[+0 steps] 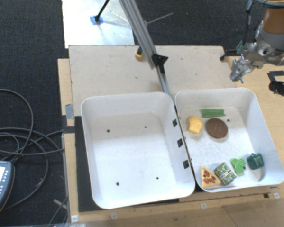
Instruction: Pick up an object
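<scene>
The gripper (238, 74) is seen at the upper right, hanging over the bench just beyond the far rim of the right bin (264, 128), below the arm's orange band. Whether it is spread or pressed together cannot be told. Nothing is seen pinched in it. All the objects are found in the right bin, well apart from the gripper and nearer the camera. A green strip (212, 113) is laid nearest to it, by the bin's far wall, with a yellow block (195, 124) to its left and a brown disc (217, 128) just below it. Along the near wall a pizza slice (209, 177), a green patterned box (225, 173), a light green piece (238, 165) and a dark green piece (255, 161) are lined up. The left bin (93, 137) is set beside the right one, their walls touching.
</scene>
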Tool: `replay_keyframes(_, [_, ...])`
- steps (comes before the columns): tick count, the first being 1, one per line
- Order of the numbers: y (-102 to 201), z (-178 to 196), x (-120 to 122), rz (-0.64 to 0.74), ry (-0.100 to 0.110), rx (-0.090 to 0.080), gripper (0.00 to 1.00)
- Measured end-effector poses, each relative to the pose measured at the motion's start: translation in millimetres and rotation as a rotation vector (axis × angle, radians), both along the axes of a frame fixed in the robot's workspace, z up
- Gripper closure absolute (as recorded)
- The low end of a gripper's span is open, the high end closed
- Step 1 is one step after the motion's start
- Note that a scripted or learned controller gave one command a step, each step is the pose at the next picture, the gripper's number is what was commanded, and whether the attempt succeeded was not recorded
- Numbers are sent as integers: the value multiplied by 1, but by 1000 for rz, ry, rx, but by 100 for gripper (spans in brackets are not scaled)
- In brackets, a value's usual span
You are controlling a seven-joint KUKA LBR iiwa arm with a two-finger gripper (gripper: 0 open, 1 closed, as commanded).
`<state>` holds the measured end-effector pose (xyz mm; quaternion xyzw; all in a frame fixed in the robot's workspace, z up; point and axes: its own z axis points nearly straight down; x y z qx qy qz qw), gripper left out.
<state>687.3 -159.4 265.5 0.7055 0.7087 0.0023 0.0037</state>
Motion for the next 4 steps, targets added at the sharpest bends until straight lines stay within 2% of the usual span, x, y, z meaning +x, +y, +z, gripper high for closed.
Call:
replay_keyframes(1, [48,5,-2,5,4,3,100])
replay_keyframes(2, [91,-4,-10,5,8,4,100])
replay_keyframes(4, [198,-31,-28,6,9,5,100])
